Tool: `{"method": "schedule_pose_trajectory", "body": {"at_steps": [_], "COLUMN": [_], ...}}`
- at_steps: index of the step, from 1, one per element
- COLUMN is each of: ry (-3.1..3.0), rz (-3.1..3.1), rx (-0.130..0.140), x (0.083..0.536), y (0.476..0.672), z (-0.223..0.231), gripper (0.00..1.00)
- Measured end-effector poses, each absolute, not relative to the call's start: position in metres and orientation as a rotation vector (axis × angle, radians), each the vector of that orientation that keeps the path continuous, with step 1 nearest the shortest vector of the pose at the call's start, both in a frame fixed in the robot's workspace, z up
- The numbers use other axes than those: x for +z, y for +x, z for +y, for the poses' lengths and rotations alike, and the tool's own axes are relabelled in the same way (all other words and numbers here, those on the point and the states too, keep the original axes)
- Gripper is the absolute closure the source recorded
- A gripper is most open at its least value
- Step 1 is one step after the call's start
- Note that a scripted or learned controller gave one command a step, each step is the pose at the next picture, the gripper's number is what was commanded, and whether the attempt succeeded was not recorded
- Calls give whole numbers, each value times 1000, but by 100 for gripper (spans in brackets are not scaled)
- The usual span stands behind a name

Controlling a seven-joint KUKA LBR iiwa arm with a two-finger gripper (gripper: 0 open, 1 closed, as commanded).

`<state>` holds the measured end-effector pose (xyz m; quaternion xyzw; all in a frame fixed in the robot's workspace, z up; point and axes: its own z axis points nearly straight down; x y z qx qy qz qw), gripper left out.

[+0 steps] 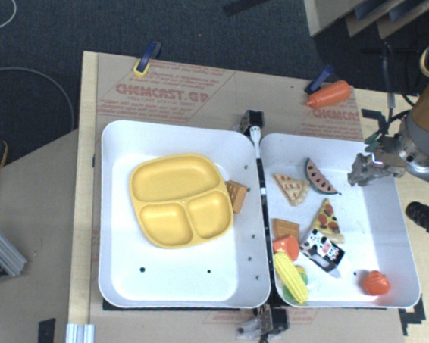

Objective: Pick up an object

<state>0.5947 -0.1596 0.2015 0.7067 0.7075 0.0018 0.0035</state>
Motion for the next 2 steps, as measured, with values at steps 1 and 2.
{"method": "schedule_pose_trajectory", "body": {"at_steps": [1,2], "ry": [2216,2219], "rz": [2218,2230], "rx": [5,1], "x": [227,233], "y": [596,570], "z": [-160,-107], "gripper": [100,100]}}
